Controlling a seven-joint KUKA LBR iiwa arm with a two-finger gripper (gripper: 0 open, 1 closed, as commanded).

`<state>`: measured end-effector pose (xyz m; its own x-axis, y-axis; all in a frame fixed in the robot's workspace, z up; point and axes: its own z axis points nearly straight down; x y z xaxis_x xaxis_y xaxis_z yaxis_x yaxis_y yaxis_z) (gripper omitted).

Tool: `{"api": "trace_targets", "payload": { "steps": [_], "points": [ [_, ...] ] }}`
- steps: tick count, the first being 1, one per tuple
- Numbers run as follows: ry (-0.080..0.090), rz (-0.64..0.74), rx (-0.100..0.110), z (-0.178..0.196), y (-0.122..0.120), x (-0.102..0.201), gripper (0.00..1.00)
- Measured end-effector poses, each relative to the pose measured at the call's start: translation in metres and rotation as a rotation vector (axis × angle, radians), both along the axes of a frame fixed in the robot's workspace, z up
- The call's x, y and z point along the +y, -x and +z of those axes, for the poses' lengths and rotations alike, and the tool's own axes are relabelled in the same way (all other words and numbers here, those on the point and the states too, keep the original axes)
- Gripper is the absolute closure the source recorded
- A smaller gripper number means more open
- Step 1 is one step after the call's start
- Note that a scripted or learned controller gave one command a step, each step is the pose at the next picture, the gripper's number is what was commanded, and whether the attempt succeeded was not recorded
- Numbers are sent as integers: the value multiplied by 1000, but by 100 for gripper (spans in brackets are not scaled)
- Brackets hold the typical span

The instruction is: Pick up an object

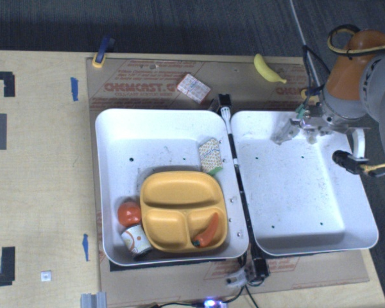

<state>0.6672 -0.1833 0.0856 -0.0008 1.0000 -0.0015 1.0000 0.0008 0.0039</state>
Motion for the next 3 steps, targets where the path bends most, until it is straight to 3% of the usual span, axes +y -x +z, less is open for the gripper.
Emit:
{"api": "trace_targets", "payload": {
  "steps": [1, 2, 3],
  "points": [
    [2, 2, -4, 11, -1, 0, 100],
    [-3, 2, 4, 61, 15, 71, 100],
    [-3, 1, 6, 99, 71, 152, 100]
  ]
}}
